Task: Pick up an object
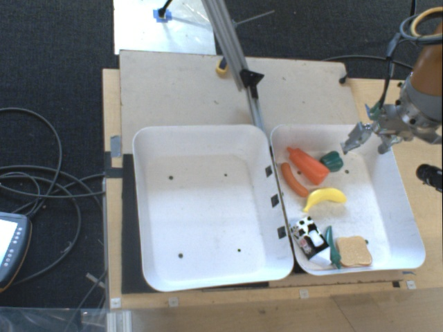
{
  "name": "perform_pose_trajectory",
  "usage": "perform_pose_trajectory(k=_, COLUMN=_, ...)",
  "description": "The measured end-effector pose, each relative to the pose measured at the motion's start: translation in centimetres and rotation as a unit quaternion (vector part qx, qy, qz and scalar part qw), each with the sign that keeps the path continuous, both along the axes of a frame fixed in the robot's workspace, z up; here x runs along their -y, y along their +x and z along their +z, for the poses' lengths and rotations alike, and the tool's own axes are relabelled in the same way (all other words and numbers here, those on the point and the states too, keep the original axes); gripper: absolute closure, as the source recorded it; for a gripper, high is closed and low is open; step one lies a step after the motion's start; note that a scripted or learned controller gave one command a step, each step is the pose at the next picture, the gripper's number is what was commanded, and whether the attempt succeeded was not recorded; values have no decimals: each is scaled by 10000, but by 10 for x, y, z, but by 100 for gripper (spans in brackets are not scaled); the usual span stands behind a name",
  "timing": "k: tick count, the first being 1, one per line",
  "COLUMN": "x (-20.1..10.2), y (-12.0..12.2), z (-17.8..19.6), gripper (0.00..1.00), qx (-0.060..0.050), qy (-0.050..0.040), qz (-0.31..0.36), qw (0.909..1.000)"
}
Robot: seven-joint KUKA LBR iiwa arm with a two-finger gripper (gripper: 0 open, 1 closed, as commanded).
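Over the right bin's (408, 216) far right corner, the pincer (370, 142) hangs with its fingers spread wide, holding nothing. Beneath lie a carrot (308, 165), a banana (324, 198), a sausage (293, 179) and a bread slice (354, 251).

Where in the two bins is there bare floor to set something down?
The left bin is bare wall to wall. In the right bin, floor is free right of the banana. Carrot, sausage and toast crowd its left side.
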State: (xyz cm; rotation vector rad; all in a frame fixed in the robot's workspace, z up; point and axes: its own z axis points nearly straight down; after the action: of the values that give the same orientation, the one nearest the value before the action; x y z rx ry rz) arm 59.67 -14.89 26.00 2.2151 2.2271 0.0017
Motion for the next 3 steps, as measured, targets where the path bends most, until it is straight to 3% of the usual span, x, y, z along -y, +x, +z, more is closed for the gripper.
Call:
perform_pose_trajectory(k=1, x=0, y=0, z=0, gripper=0, qx=1, qy=0, qz=-4, qw=10000)
perform_pose_trajectory(k=3, x=3, y=-9, z=-93, gripper=0, qx=-27, qy=4, qz=-24, qw=10000)
